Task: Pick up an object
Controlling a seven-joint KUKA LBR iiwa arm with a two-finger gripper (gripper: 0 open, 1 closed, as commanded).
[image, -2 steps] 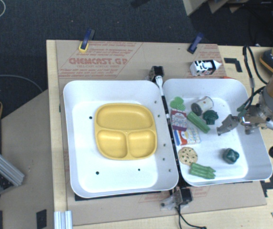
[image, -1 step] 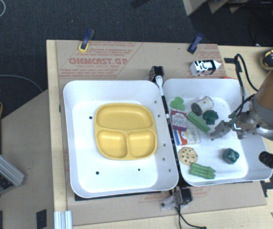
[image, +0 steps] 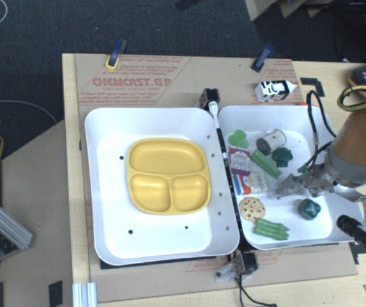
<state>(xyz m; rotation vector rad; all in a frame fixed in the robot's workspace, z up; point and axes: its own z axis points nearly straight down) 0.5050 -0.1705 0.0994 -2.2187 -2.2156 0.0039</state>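
Camera view: board point(image: 138, 75) reads "CHEMCAST GP"; gripper point(image: 289, 187), grip state unclear, over right bin point(image: 336, 232).

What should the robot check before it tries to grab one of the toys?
1. Toys in the right bin: ok, several lie there.
2. Gripper over that bin: ok.
3. A toy between the fingers: not ok, none seen.
4. Nearest toy, the dark green ball, has space around it: ok.
5. Fingers open: cannot tell.
6. Yellow tray sits in the left bin, out of the way: ok.
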